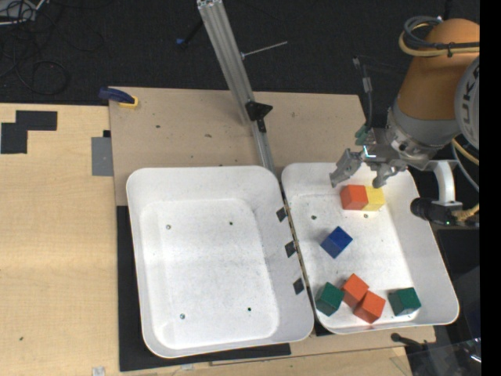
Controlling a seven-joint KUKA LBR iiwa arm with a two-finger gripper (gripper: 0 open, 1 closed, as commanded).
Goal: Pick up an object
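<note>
Pincer (365, 171) hung spread wide, holding nothing, just above orange cube (354, 197) touching yellow cube (376, 200) in right bin (427, 245); cube prob. light, rigid — grip its free flat sides

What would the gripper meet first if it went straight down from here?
Probably the orange cube, with the yellow cube touching beside it; the open gripper hangs just above that pair, though depth is unclear.
</note>
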